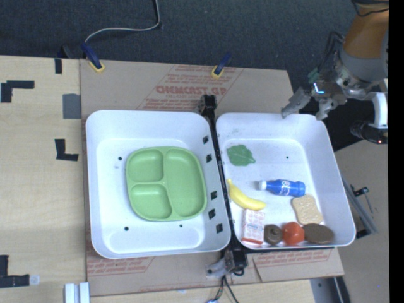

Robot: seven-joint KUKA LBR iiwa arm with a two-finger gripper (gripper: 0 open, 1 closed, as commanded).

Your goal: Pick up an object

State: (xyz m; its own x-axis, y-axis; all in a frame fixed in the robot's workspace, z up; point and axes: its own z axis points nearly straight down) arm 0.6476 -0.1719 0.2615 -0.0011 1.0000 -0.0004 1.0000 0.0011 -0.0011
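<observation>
My gripper (309, 108) hangs open above the far right rim of the right bin (328, 144), with nothing between its spread fingers. Below it in that bin lie a green leafy piece (240, 155), a blue bottle (283, 186) on its side, a yellow banana (243, 197), a tan cracker (307, 209), a red-and-white packet (253, 226), a brown doughnut (273, 234), a red tomato (293, 233) and a brown oval piece (319, 233). These things crowd the bin's near half, well apart from the gripper.
The left bin (104, 169) holds a green divided plate (166, 183). A black hinge strip (214, 169) runs between the bins. Both bins rest on cardboard (183, 87) held by yellow clamps (93, 60). A cable (151, 11) trails at the back.
</observation>
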